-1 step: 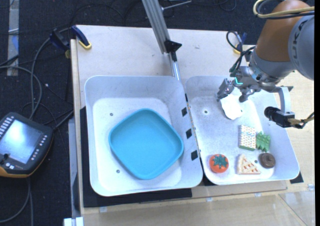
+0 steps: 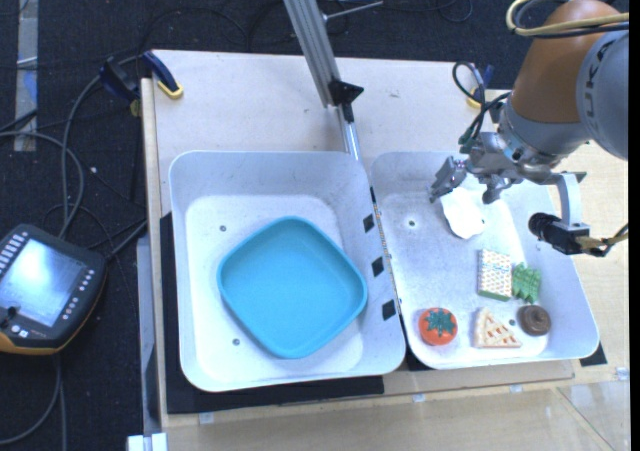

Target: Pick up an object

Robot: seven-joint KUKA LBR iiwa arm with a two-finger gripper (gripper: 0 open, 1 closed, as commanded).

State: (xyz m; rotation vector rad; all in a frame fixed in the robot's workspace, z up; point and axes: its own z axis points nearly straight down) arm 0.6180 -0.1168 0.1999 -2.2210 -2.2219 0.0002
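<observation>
My gripper hangs over the far part of the right bin, its two dark fingers spread apart, so it is open. A white lumpy object lies just below and between the fingertips; I cannot tell whether they touch it. Nearer the front of the same bin are a green-and-white checkered piece, a green leafy piece, a brown ring, a red tomato-like toy and a triangular wedge.
The left bin holds a large blue square plate. A slanted metal pole ends at the divider between the bins. A teach pendant lies off the bench at left.
</observation>
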